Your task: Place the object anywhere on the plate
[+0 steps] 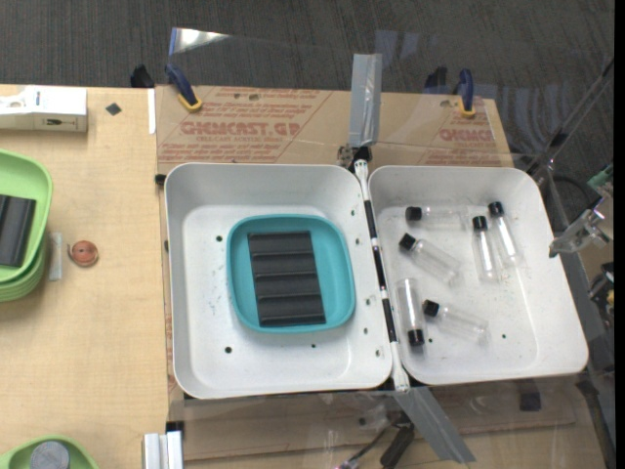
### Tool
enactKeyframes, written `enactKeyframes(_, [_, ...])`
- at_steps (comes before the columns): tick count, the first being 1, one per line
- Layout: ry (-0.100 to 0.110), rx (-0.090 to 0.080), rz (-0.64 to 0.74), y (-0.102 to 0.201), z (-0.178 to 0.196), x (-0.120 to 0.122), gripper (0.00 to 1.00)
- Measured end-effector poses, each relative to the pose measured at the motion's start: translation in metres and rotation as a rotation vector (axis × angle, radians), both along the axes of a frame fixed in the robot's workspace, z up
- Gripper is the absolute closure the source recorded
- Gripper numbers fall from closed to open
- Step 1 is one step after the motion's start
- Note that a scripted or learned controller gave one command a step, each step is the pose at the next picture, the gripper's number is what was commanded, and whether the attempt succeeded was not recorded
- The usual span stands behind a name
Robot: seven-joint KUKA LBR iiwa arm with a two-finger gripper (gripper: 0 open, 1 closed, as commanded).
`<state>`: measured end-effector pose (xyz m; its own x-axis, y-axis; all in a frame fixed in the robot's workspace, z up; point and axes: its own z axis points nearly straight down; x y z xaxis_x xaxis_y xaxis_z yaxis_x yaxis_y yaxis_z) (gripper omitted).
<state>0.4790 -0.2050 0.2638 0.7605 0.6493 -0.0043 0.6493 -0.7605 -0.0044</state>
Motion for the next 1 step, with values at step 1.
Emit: enactKeyframes(1, [-0.001, -0.002, -0.081, -0.006, 0.1154, 0.007, 0.0])
